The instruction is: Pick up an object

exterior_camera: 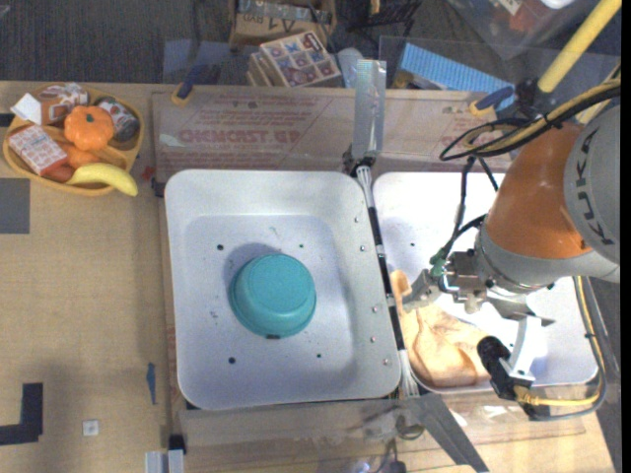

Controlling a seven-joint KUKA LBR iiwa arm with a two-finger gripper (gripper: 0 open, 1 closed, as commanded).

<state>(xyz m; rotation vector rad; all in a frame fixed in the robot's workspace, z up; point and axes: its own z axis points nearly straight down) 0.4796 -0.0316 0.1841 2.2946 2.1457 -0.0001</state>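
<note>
From my station I see the arm (552, 205) reaching in from the right, its wrist hanging over the right bin (414, 200). The gripper (449, 299) sits low over that bin's near left part, but the wrist housing hides its tips, so I cannot tell whether it is open or closed, or whether it has anything.

Directly under and just in front of the gripper lies a tan cloth (444, 348), crumpled against the bin's front left corner. A small orange piece (399, 284) pokes up just left of the gripper, tight against the divider (380, 264) between the two bins; what it is I cannot tell.

Well to the gripper's left, past the divider, a teal bowl (273, 296) rests upside down in the middle of the left bin (197, 215), apart from every wall.

Black cables (473, 146) loop from the arm over the far side of the right bin, and a black connector (498, 358) hangs just right of the cloth.

Far off to the gripper's left, on the counter (79, 294), a yellow dish (69, 180) holds a banana (104, 175), an orange pumpkin (89, 126) and some small boxes (37, 148).
</note>
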